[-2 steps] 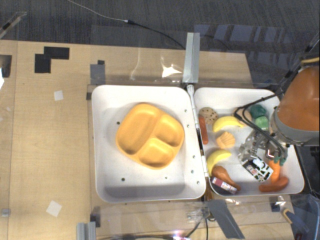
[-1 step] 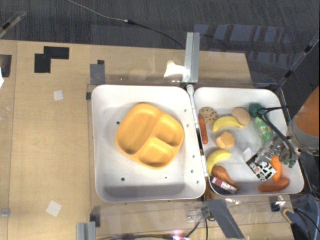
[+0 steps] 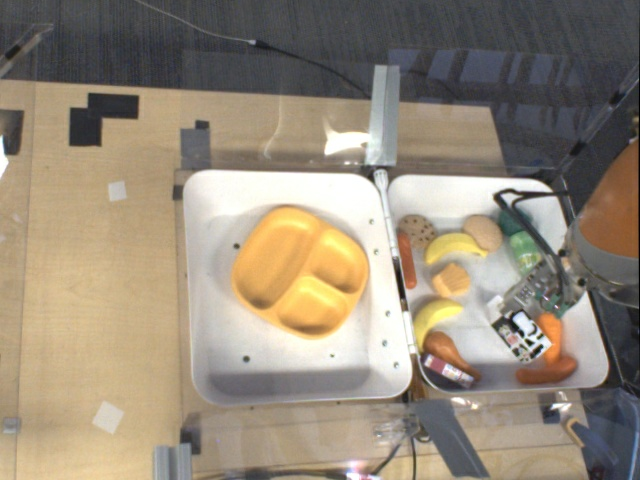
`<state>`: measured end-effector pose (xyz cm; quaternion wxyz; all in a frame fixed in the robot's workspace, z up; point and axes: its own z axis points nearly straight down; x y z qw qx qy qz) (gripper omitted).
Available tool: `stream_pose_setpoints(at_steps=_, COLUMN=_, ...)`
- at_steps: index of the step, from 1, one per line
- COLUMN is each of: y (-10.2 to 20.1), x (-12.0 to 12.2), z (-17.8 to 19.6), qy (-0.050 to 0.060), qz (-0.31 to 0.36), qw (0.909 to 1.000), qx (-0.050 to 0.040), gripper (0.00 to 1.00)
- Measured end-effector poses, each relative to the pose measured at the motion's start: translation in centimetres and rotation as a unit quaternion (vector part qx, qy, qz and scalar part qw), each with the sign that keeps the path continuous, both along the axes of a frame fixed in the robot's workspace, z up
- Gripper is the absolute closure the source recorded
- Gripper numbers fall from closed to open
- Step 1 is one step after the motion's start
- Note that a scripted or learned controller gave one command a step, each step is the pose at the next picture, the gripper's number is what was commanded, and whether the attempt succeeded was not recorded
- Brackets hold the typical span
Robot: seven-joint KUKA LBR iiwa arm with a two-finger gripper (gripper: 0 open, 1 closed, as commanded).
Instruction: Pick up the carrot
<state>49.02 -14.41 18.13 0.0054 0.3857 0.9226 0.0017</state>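
Left bin (image 3: 205,298): holds yellow plate (image 3: 300,270). Right bin (image 3: 598,353), beside it: arm (image 3: 608,230) enters over right rim. Gripper (image 3: 524,332) low in right bin's lower right part; finger spread cannot tell. Carrot (image 3: 551,333) just right of gripper, touching it, not visibly clamped. Bananas (image 3: 453,248) left of gripper.

Gripper (image 3: 522,330) low in right bin (image 3: 596,353), just beside carrot (image 3: 551,330)
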Motion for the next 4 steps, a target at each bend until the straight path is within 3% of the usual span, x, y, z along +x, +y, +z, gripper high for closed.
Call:
stream_pose_setpoints(at_steps=1, y=-4.5, x=-0.2, z=-3.8, qy=0.004, qz=0.038, qw=0.9993, qx=-0.0007, gripper=1.0)
stream_pose_setpoints(at_steps=2, y=1.4, x=0.0, z=2.0, qy=0.001, qz=-0.136, qw=0.9907, qx=0.0016, gripper=1.0)
stream_pose_setpoints(at_steps=3, y=-4.9, x=0.6, z=-5.5, qy=-0.005, qz=-0.023, qw=0.9997, qx=-0.0018, gripper=1.0)
stream_pose_setpoints(at_steps=4, y=0.1, x=0.1, z=-1.2, qy=-0.001, qz=0.003, qw=1.0, qx=0.0, gripper=1.0)
